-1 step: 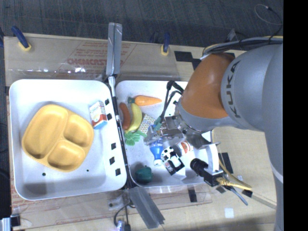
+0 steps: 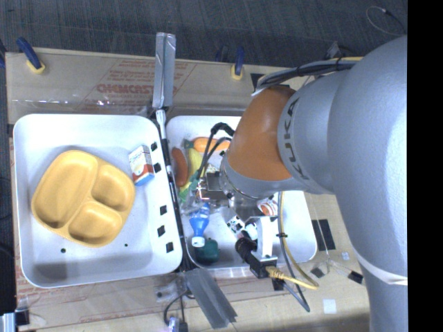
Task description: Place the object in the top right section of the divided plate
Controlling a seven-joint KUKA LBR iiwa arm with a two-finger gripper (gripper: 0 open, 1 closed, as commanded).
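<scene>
The yellow divided plate [image 2: 83, 196] lies in the left bin [image 2: 41, 261], with its three sections bare. A small red, white and blue carton [image 2: 141, 164] rests on the bin floor just off the plate's upper right edge. My gripper [image 2: 206, 187] hangs low over the left side of the right bin [image 2: 304, 244], above a pile of items, largely hidden under the orange wrist band. Around it lie a brown sausage-like piece [image 2: 179, 164], an orange fruit [image 2: 201, 144], a yellow piece [image 2: 194, 161], a blue bottle [image 2: 200, 221] and a dark teal item [image 2: 206, 250].
The grey divider wall [image 2: 166, 185] with black clips separates the two bins. A metal bar [image 2: 163, 68] stands up behind the bins. My bulky arm covers the right bin's middle and right side. Blue clamps [image 2: 30, 55] hold the cardboard backing.
</scene>
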